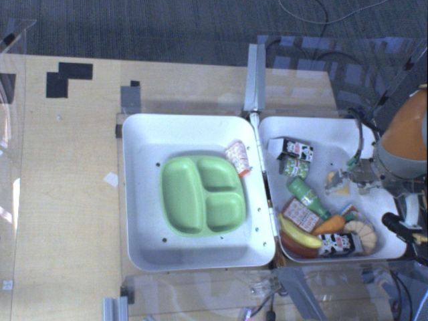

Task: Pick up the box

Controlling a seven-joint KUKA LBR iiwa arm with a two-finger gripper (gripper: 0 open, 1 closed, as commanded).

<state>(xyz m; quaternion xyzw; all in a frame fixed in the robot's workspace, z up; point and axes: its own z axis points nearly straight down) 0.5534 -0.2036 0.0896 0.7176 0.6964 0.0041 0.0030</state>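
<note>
On the right side of the camera view, the grey arm (401, 139) with its orange band comes over the right bin (341, 131), and its gripper (353, 172) hangs above the middle of that bin. The metal parts at its end are small and blurred, so I cannot tell how far it is open, and I cannot tell if anything is inside it.

The box (300, 214) lies in the lower part of the right bin, well apart from the gripper. It is a small flat carton, red and white, with little squares printed on its face, and it lies a bit turned. A green bottle (309, 197) touches its upper edge, a banana (298, 233) lies just below it, and a carrot (332, 224) is at its right. Two cartons (294, 156) with black and white print rest in the upper part of the same bin.

The left bin (194, 256) bears a green tray (202, 194) with three compartments, and a red and white packet (237, 156) leans at the tray's upper right corner.
</note>
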